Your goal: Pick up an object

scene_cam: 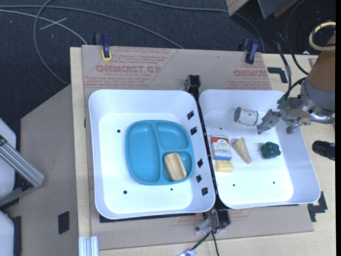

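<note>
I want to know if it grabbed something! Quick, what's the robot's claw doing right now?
Gripper: hovering over the right bin, nothing seen between its fingers; whether it is open or closed cannot be told.

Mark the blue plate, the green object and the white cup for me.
blue plate [143, 153]: camera view, bare floor of its large left compartment.
green object [270, 150]: camera view, middle of its top, right bin.
white cup [246, 116]: camera view, its side wall, lying in right bin.
</note>
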